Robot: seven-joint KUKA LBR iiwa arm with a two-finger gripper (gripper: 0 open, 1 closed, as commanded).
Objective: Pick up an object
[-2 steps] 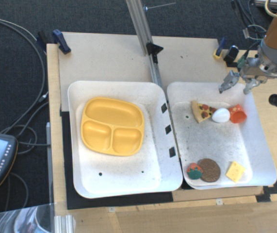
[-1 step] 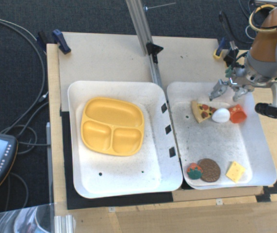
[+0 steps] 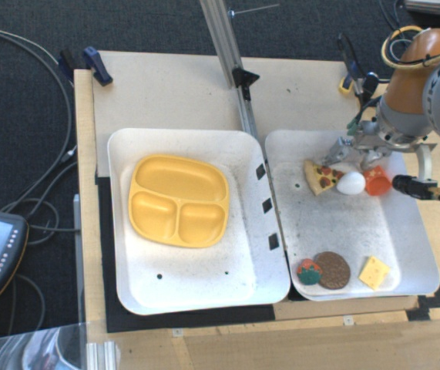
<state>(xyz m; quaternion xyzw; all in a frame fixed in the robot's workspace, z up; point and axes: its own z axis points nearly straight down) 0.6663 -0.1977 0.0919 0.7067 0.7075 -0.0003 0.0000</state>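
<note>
Grey metal gripper point(image 3: 356, 149), fingers spread, sits over tightly clustered pizza-slice toy point(image 3: 321, 177), white egg point(image 3: 350, 183), red tomato point(image 3: 377, 181); may grab nothing.

Pale wooden bench point(image 3: 173, 91), two white bins point(image 3: 204, 284), seemingly touching

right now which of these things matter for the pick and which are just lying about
For the pick: claw, pizza slice, white egg, red piece, all close under it in the right bin.

Lying about: brown cookie, cheese wedge, yellow tray.
</note>
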